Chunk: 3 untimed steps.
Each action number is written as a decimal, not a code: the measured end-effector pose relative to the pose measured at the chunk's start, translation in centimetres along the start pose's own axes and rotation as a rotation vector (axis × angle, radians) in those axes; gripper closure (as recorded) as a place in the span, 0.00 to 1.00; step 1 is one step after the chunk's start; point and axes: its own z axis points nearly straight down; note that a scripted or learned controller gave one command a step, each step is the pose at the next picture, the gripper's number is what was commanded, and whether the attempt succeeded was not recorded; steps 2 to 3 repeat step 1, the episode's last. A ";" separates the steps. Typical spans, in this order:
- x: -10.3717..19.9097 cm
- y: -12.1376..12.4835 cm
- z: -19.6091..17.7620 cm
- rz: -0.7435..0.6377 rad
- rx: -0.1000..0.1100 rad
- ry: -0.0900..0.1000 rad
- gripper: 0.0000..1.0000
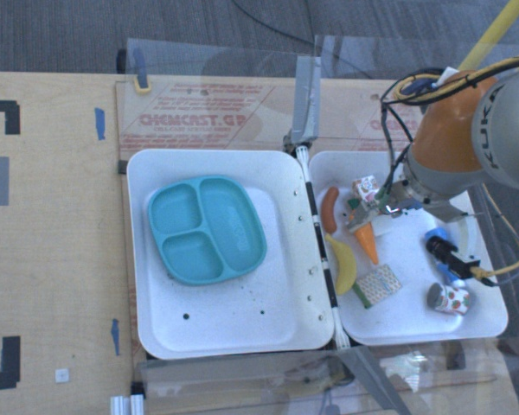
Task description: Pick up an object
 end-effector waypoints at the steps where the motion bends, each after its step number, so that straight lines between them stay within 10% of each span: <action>1: 7.4 -0.8 -12.1 0.081 0.009 0.003 1.00; 3: 7.4 -0.8 -12.1 0.081 0.009 0.003 1.00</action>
